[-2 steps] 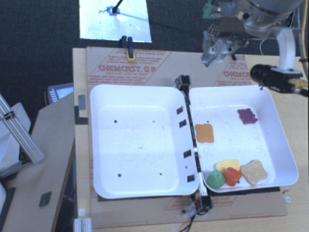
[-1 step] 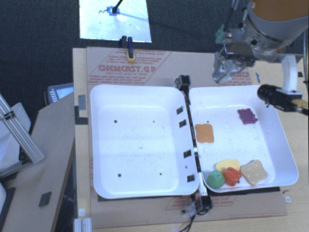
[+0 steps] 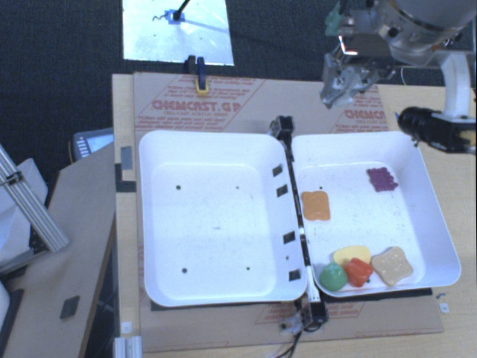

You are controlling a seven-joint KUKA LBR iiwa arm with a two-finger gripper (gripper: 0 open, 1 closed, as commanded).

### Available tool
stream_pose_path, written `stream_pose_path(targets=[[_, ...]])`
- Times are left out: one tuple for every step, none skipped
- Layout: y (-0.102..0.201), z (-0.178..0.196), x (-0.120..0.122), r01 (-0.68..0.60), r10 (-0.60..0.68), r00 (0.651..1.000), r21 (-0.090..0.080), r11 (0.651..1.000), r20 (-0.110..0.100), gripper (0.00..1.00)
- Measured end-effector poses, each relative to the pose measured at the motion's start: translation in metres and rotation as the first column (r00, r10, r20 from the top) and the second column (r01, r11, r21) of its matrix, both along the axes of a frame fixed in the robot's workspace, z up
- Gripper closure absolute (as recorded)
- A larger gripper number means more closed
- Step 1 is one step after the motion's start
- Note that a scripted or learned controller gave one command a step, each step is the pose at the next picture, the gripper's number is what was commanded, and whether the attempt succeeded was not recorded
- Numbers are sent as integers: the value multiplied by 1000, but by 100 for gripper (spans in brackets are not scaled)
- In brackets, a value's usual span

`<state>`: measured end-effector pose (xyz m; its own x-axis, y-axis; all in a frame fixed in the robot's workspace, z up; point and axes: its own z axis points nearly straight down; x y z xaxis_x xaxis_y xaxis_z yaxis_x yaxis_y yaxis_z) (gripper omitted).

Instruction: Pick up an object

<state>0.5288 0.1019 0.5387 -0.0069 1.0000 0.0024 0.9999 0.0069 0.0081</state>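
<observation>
My gripper hangs high above the far edge of the right bin, with nothing between its fingers. In that bin lie an orange slab near the left wall and a purple grape cluster toward the back right. At the bin's front sit a green round piece, a red piece, a yellow piece and a tan bread slice, packed close together.
The left bin stands beside the right one, joined by a black clipped divider. A yellow and black clamp sits on the board behind the bins. A black cylinder juts in at the right.
</observation>
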Motion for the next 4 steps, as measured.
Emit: stream_pose_path(targets=[[41,-4,-36,-1,1,1000,-1,1000,-7,100],[-30,-29,-31,12,-12,1000,-4,1000,-6,100],[3,-3,-43,1,-1,1000,-1,1000,-5,100],[-77,-3,-12,10,-11,1000,-4,1000,-4,100]])
